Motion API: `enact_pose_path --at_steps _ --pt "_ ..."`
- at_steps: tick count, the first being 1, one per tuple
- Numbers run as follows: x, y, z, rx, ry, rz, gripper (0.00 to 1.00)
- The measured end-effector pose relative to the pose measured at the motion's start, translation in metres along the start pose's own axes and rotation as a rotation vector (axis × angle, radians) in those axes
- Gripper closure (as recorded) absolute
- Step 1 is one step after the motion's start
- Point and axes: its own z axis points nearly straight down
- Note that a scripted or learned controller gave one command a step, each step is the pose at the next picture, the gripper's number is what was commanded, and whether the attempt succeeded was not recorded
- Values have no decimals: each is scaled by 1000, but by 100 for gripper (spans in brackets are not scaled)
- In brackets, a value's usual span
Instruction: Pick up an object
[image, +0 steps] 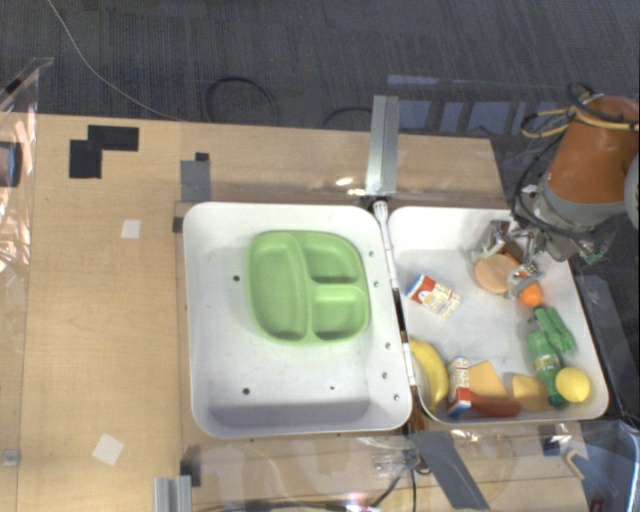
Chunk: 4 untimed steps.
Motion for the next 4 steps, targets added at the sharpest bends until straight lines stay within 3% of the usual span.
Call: enact_pose_path --at_steps 1,2,3,4 --pt "-35 37 -114 4 -6 308 100" --pt "24 85 -9 1 0 503 100" --pt "28 56 -168 5 -3 267 100" --pt "17 101 -35 -12 13 264 100"
